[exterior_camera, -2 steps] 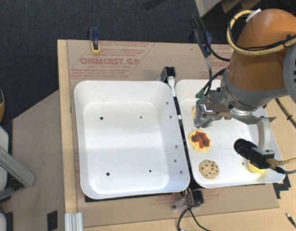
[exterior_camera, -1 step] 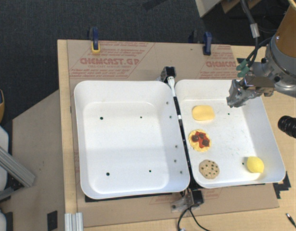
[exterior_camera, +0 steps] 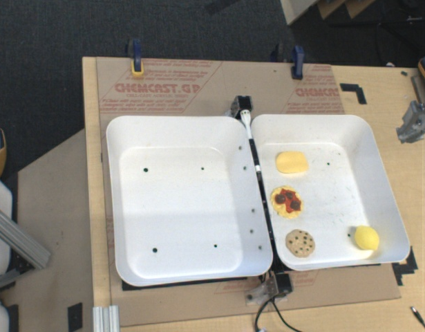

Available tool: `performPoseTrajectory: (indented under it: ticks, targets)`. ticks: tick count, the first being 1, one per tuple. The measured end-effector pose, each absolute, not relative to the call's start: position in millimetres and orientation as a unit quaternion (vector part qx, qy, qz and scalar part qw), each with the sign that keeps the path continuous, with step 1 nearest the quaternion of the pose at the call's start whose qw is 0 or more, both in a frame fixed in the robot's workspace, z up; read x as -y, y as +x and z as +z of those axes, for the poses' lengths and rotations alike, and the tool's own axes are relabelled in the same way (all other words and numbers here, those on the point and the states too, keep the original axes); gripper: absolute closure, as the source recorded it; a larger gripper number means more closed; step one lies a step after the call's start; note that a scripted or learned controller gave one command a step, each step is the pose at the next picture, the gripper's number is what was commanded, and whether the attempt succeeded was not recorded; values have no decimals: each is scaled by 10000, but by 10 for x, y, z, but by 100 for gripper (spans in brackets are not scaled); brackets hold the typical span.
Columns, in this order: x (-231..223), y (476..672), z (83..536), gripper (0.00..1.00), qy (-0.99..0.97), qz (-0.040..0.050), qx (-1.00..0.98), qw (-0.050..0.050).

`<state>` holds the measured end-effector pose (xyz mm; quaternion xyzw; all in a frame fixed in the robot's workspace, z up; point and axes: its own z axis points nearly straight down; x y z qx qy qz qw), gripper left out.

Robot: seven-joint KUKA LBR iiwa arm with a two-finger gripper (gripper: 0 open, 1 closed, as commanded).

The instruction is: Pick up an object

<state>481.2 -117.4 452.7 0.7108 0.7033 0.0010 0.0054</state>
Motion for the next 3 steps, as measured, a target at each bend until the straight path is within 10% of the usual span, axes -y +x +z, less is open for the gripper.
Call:
performPoseTrajectory:
  ticks: [1,2,3]
  targets:
    - [386,4786,3481,100,7049,-27,-7093,-45]
    - [440,4802,4873,100,7065,62,-7077,70]
    - [221,4788,4039,100,7066,-27,-7076,-31]
